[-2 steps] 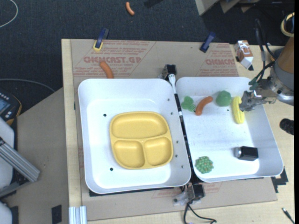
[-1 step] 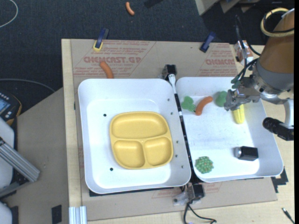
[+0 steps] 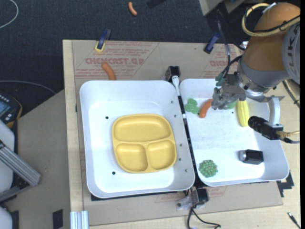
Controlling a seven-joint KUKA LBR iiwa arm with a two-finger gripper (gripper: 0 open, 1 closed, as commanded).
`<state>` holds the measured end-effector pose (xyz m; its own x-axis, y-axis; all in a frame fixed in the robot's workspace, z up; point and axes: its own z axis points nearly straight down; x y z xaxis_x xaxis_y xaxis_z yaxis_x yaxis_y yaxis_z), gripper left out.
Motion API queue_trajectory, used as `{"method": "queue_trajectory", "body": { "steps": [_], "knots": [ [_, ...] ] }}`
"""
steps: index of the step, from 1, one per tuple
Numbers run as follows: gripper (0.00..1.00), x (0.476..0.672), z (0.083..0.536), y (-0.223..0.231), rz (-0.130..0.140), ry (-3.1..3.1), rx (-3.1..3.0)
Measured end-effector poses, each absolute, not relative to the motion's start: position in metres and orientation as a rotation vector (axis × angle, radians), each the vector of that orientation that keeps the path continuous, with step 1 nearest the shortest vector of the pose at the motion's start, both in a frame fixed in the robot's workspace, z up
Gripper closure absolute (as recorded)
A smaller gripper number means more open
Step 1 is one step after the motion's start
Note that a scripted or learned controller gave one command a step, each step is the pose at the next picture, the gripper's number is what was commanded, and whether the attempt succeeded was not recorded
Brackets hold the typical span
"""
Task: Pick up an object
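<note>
- Working near to far across the right bin [image 3: 274,173], which lies on the surface beside the left bin [image 3: 93,128].
- Nearest edge: green broccoli-like piece [image 3: 208,168], small and knobbly. Judged light, probably plastic, stiff; the rounded top could roll out of a pinch, so take it across the widest part.
- Just beyond, to the right: small dark block [image 3: 251,156]. Flat sides, judged rigid and light; the 2 long faces look like the easiest hold in the bin.
- Mid bin, near the right wall: yellow corn cob [image 3: 242,112], lying lengthwise near-to-far. Judged stiff and smooth, may slip; grip across the short axis at the middle.
- Far half: orange carrot-like piece [image 3: 205,109], tilted, with a green leafy piece [image 3: 192,106] just beside it on the left. The carrot is thin, tapered, likely light and hard; take it at mid-length across its width, not at the tip.
- Tool [image 3: 220,101] sits low over the far half of the right bin, just right of the carrot. Cannot tell from this angle how the tool is set or whether it has anything.
- Likely target: the carrot, being closest to the tool. This is a judgement only.
- Left bin holds a yellow divided tray [image 3: 143,142] with 3 compartments.
</note>
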<state>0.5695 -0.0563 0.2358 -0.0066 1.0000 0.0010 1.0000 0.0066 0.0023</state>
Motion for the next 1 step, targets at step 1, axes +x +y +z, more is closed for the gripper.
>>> {"method": "queue_trajectory", "body": {
  "steps": [1],
  "knots": [
    [1.00,0.5880,0.2192,-0.0319,0.002,2.224,2.216]
  ]
}}
